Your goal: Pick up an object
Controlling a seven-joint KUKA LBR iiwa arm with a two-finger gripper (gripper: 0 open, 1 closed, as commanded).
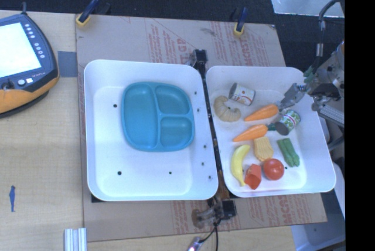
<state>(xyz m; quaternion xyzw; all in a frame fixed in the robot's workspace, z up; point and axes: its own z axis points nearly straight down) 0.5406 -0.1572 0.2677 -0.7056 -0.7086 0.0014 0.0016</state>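
While the left bin (pixel 105 126) carries a blue divided plate (pixel 157 116), the right bin (pixel 319 176) holds the pickable items: a banana (pixel 238 163), two carrots (pixel 261 113), a corn piece (pixel 263 149), a tomato (pixel 273 169), a green vegetable (pixel 288 152) and a small can (pixel 287 121). These look like light, rigid, smooth toys; grasp across the narrow width. The can's label cannot be read. The gripper (pixel 291 95) hovers just above the can, near the right bin's far edge; its opening and contents cannot be determined.
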